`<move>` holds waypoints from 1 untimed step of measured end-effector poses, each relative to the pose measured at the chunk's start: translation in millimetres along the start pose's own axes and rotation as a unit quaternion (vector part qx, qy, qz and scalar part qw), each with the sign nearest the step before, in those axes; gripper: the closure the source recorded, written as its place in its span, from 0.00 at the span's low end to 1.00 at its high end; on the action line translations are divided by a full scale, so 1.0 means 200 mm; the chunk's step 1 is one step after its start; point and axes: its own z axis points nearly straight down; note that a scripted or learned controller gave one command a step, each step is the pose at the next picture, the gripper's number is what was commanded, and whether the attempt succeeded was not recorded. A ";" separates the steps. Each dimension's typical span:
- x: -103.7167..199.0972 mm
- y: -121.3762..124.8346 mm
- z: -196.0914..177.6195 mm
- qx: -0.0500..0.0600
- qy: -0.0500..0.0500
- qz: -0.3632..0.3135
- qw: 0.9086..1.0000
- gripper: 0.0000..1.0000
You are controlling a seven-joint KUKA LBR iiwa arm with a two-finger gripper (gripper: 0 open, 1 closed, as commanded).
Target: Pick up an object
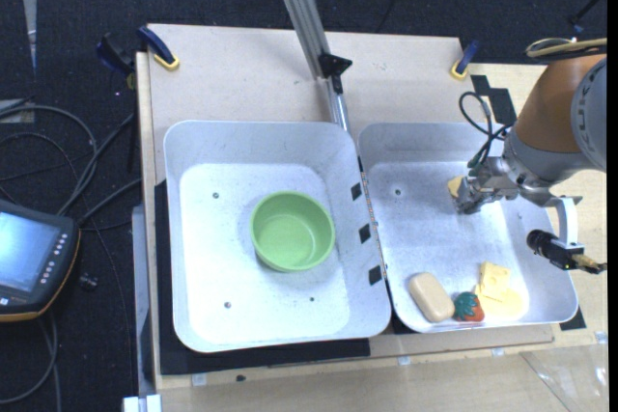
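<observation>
Right bin point(541, 304), upper middle: tool point(469, 200) lowered onto a small yellow piece point(454, 185); whether its jaws are spread or closed on the piece cannot be told.
Same bin, near edge: tan oval block point(432, 295), small red-and-green item point(468, 306), pale yellow wedge point(501, 288).
Left bin point(193, 207): green bowl point(293, 231).
Handling, judged: yellow piece looks light, rigid and smooth; pinch across its narrow sides.

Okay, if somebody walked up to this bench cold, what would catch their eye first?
Probably the green bowl, standing alone in the middle of the left bin. Next, the end effector low in the right bin, beside a small yellow piece. A tan oval, a red-green toy and a yellow block cluster along that bin's near edge.
</observation>
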 end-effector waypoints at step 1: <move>-0.05 0.02 -0.25 -0.002 0.000 0.000 1.000 1.00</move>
